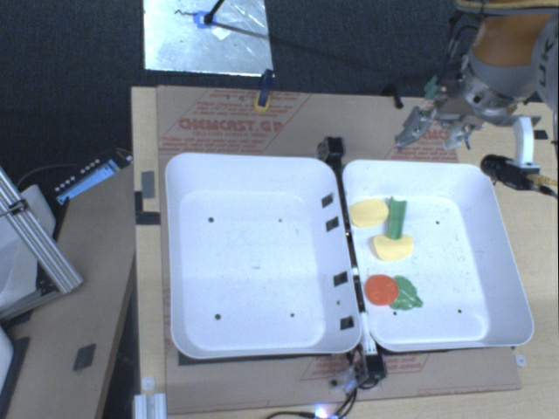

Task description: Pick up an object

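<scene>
In the right bin (pixel 498 234) several small items lie near its left wall. A flat yellow disc (pixel 368 212) is at the top, with a green stick (pixel 396 217) beside it on the right. Below them lies a yellow heart-like piece (pixel 393 248). Lower still, a red round piece (pixel 381 290) touches a green leafy piece (pixel 406 295). My gripper (pixel 434 129) hangs high above the bench, beyond the right bin's far rim, with its fingers apart and nothing between them.
The left bin (pixel 253 251) sits next to the right one, joined by black clips (pixel 336 225) along the shared edge. A silver sheet (pixel 206 24) lies at the back. A metal frame (pixel 35 243) stands at the far left.
</scene>
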### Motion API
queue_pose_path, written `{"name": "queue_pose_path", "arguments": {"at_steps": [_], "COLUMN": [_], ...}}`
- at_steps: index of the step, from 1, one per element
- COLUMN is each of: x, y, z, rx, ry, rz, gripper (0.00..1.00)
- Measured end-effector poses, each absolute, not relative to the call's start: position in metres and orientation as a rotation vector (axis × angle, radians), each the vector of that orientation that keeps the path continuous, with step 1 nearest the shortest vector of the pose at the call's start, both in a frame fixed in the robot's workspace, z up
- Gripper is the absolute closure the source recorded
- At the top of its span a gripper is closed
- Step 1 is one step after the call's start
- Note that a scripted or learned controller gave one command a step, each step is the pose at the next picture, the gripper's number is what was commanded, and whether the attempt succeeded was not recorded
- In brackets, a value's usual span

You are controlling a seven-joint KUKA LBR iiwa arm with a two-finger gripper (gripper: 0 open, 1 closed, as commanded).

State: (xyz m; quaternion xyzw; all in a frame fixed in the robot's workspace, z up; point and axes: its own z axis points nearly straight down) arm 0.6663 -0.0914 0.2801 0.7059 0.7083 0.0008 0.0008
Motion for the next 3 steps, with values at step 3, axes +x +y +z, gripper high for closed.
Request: {"name": "queue_pose_path", "arguments": {"at_steps": [3], "x": [0.616], "y": [-0.073], "z": [0.475], "rx": [2.208], "ry": [2.225], "rz": [0.012], "gripper": [1.0]}}
